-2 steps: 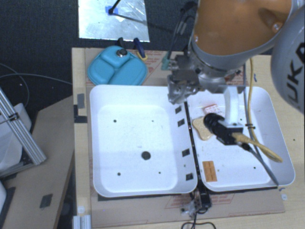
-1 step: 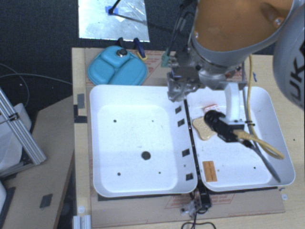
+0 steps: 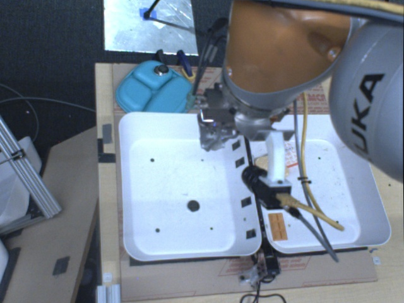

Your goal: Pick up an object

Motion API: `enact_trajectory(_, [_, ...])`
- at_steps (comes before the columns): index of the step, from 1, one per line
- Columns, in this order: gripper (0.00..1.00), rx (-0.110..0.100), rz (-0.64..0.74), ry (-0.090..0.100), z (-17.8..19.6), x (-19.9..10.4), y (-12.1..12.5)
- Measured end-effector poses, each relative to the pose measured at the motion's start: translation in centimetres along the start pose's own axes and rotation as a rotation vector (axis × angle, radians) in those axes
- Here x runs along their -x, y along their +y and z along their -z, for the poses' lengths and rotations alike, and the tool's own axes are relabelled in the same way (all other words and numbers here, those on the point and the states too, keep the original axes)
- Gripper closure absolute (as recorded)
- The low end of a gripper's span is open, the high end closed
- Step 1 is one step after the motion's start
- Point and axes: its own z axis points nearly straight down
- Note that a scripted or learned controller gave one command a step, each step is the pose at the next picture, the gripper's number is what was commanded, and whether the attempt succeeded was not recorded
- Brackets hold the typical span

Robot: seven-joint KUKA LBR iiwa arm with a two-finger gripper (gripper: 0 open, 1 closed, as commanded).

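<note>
near: left bin (image 3: pixel 136 232) carries one small dark disc (image 3: pixel 193 206), loose on its floor | mid: gripper (image 3: pixel 214 134) hangs above bin's back edge, well apart from disc; finger state cannot be told | risk: closing there grabs nothing | far: blue container (image 3: pixel 154 88) behind bin

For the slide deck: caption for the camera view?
KUKA arm's end effector hangs over the left bin's back edge, blue container behind.

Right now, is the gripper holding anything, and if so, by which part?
Cannot be told: the gripper sits over the left bin's far edge, with the arm covering it from above.
</note>
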Motion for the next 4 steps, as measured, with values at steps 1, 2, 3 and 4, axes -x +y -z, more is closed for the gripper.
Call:
enact_trajectory(1, [1.0, 0.005, 0.002, 0.001, 1.3, 0.2, 0.1])
enact_trajectory(2, [1.0, 0.009, -0.014, 0.0, 6.1, 8.2, 0.1])
enact_trajectory(3, [1.0, -0.002, 0.0, -0.001, 1.2, 2.9, 0.0])
enact_trajectory(4, [1.0, 0.007, -0.009, 0.0, 5.8, 6.8, 0.1])
